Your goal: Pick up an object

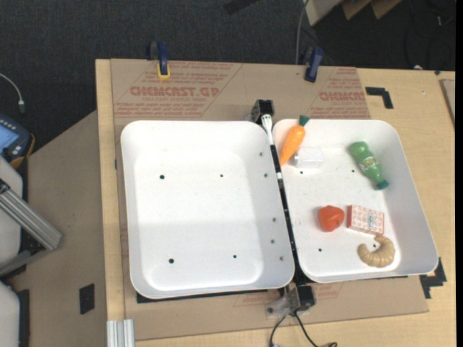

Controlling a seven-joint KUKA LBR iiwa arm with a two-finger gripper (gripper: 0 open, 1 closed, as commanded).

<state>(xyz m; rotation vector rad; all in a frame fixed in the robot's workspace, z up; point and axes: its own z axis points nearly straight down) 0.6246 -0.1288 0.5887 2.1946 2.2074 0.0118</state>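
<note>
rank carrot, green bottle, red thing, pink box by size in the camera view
1. carrot and green bottle, too alike in size to split
2. pink box
3. red thing, only slightly smaller than the box

Brown printed sheet [217, 85] in the middle, a blue clamp [160, 60] biting its far edge and a second clamp [312, 62] further along. On the sheet sit the left bin [137, 194] and right bin [414, 215], rims touching (a black clip [262, 110] at the seam's far end). Off the sheet's left side: a metal rail [29, 215] and a blue-lit screen [11, 139]. Dark carpet [72, 20] lies beyond its far edge.
</note>
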